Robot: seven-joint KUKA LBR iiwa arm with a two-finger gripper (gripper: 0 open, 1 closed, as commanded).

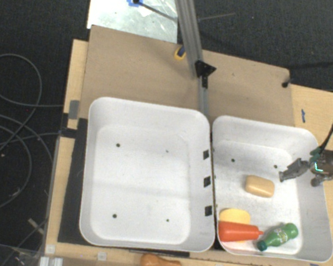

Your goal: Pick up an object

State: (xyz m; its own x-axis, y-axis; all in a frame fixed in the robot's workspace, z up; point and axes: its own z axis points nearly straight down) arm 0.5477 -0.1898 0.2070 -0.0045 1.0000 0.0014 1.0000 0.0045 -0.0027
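Observation:
The right bin holds a tan soap-like block near its middle. At its front lie a yellow rounded piece, an orange-red carrot-like piece and a green bottle. My gripper hangs over the bin's right side, up and to the right of the tan block and apart from it. Its fingers point left and down, spread apart with nothing between them.
The left bin sits beside the right one, joined by black clips. A tan pear-shaped object lies on the bench in front of the bins. A grey pole slants in from the top. Cables lie on the floor at left.

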